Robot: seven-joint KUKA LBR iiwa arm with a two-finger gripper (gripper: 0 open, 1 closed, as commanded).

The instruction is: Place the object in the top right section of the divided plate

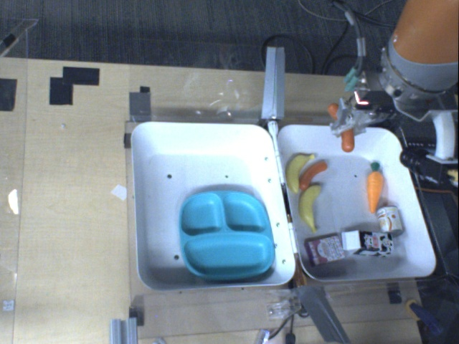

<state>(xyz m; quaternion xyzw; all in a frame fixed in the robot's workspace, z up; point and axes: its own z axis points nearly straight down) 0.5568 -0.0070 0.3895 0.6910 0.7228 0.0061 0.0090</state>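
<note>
Orange and glossy, a small sausage-shaped toy (348, 140) hangs from the gripper (348, 120) above the far edge of the right bin (423, 253), its long axis close to upright with the rounded lower end pointing down toward the bin floor; the fingers are closed on its upper end. In the camera view the left bin (147, 192) holds a light blue divided plate (226, 233), smooth plastic with rounded corners, two small sections on its far side and one wide section on the near side. The right bin holds a yellow banana (297, 169), a second banana (309, 206), another orange sausage (313, 174) lying slantwise between them, a carrot (374, 188) with a green top pointing away, a small can (389, 219), a dark carton (324, 249) and a black-and-white milk carton (369, 243) lying flat.
</note>
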